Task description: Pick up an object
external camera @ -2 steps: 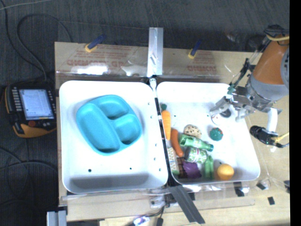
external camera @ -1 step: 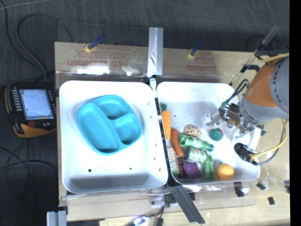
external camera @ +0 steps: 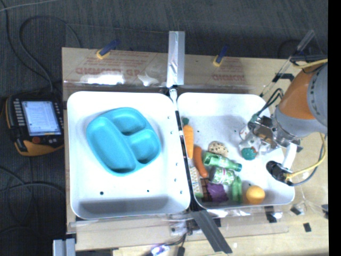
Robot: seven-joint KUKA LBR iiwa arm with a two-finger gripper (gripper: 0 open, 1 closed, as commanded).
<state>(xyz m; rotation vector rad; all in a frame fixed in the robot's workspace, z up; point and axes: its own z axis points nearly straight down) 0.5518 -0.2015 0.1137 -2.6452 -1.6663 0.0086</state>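
My gripper [external camera: 253,137] hangs over the right part of the right bin [external camera: 224,108], with the arm coming in from the right. A small teal ball [external camera: 248,153] lies just below the gripper, very close to it; whether they touch is unclear. Left of it are a speckled cookie [external camera: 217,148], a green bottle [external camera: 222,162] lying on its side, and a purple object [external camera: 217,191]. An orange fruit [external camera: 255,194] sits near the bin's front right corner. Two carrots [external camera: 189,137] [external camera: 200,161] lie along the bin's left wall.
The left bin [external camera: 80,196] holds a blue divided plate [external camera: 123,139]. A metal divider strip [external camera: 176,63] stands behind the seam between the bins. A handheld pendant [external camera: 34,124] lies on the floor at far left. The back of the right bin is bare white floor.
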